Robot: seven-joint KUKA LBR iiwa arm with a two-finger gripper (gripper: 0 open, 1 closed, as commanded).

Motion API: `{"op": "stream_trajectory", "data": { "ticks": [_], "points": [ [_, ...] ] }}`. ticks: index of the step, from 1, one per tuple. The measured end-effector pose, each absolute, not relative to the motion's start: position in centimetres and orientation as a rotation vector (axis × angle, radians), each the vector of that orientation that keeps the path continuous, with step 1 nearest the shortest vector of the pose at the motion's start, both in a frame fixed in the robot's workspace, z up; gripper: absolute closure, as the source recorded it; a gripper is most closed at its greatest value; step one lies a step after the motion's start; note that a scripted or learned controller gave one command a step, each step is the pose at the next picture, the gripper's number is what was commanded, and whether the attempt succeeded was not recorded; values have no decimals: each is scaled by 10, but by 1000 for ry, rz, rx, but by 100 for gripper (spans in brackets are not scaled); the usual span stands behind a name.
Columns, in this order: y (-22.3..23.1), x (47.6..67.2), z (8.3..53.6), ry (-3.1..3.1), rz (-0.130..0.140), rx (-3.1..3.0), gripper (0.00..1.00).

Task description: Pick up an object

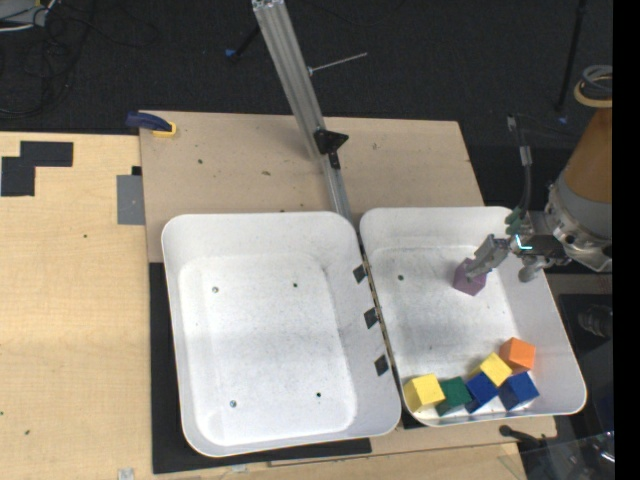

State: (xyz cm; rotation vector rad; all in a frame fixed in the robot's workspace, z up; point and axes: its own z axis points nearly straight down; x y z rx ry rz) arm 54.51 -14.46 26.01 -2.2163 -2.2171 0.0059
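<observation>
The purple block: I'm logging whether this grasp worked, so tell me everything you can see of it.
The purple block is a small, matte, solid-looking cube, seemingly tilted. It sits in the upper middle of the right bin, far from the cluster of coloured blocks at that bin's near edge. The gripper is right at its upper right side, one grey finger overlapping it. Whether it is clamped, lifted or resting on the floor cannot be told.

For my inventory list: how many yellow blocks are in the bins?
2, both in the right bin near its front edge: one yellow block at the left end of the cluster, another beside the orange block. Others might be hidden behind neighbouring blocks.
</observation>
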Motion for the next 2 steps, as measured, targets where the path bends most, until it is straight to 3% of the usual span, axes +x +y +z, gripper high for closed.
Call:
{"op": "stream_trajectory", "data": {
  "ticks": [1, 2],
  "points": [
    [-146, 546, 262, -2218, 2, -2221, 0],
    [-143, 545, 218, -2216, 7, -2217, 0]
  ]
}}
